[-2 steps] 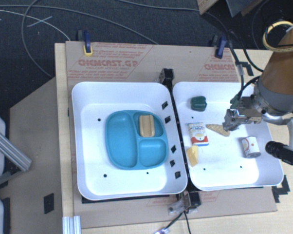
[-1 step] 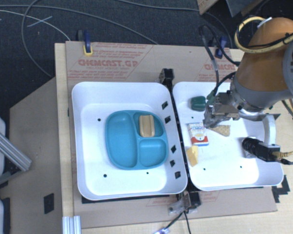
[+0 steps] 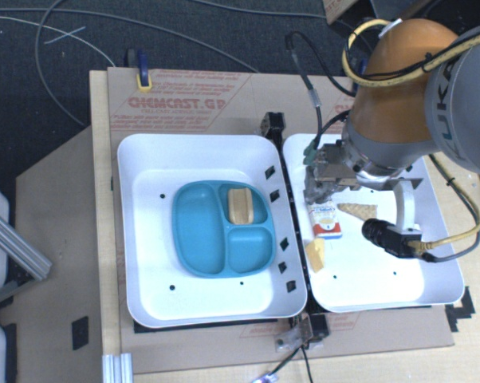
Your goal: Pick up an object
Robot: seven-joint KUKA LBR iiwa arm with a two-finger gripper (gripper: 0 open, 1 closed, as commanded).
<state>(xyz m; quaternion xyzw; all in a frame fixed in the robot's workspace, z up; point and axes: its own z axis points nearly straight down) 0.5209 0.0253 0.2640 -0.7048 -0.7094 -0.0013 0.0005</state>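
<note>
Three small things lie in the right bin point(image 3: 431, 290): a red-and-white carton point(image 3: 328, 220), a yellow block point(image 3: 314, 255) at its six o'clock, a tan cone point(image 3: 358, 210) at its two o'clock. One blue divided tray point(image 3: 204, 238) with one tan block point(image 3: 240, 206) sits in the left bin point(image 3: 144, 214). Cables trail over dark carpet at twelve o'clock. The gripper point(image 3: 321, 183) hangs just above the carton; whether it's apart or together, I cannot tell.

Counted contents of the bins

Two white bins point(image 3: 136, 214) are seen; one blue divided tray point(image 3: 200, 230) with one tan block point(image 3: 240, 206) is counted in the left, and one carton point(image 3: 328, 223), one cone point(image 3: 358, 209) and one yellow piece point(image 3: 314, 255) in the right.
</note>
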